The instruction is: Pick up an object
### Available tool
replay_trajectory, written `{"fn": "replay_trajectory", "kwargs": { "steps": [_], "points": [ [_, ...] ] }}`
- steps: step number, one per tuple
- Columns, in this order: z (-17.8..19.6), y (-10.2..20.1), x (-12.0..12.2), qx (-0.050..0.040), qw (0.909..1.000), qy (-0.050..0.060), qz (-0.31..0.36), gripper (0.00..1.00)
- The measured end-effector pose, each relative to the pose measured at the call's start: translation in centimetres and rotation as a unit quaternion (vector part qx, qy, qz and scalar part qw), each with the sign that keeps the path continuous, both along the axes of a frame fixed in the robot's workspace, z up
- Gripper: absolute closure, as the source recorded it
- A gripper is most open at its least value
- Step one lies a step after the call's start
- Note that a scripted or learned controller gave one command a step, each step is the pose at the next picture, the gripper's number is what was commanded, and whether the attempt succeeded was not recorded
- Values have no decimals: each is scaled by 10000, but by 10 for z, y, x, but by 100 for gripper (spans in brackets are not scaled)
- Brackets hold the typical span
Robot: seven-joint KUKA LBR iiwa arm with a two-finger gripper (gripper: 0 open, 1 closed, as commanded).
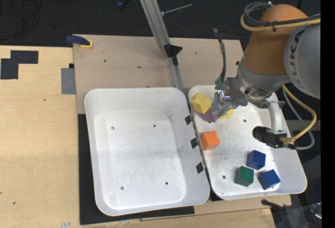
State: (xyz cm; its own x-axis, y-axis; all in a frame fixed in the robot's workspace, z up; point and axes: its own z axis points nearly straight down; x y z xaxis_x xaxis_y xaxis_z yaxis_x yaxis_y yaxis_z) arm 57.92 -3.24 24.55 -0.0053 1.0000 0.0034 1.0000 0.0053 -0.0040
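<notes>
Blocks are lying in the right bin (pixel 293 182), and we are looking down on them. The gripper (pixel 224 102) is hanging low at the far end of that bin, just beside a yellow block (pixel 200 102) and a small purple piece (pixel 209 116). We cannot tell its state. An orange block (pixel 210 140) is sitting near the middle wall. Two blue blocks (pixel 256 159) and a green block (pixel 243 175) are resting together at the near end. The left bin (pixel 141 198) is sitting beside it.

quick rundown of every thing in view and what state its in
gripper: low in the right bin's far corner, among blocks
yellow block: tilted, beside gripper
purple block: partly hidden, under gripper
orange block: resting, apart
green block: resting
two blue blocks: resting near green
left bin: flat on bench
</notes>
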Motion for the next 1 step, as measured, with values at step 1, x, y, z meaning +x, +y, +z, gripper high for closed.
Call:
{"fn": "replay_trajectory", "kwargs": {
  "steps": [1],
  "points": [
    [-5,40,0,-14,10000,11,-18,100]
  ]
}}
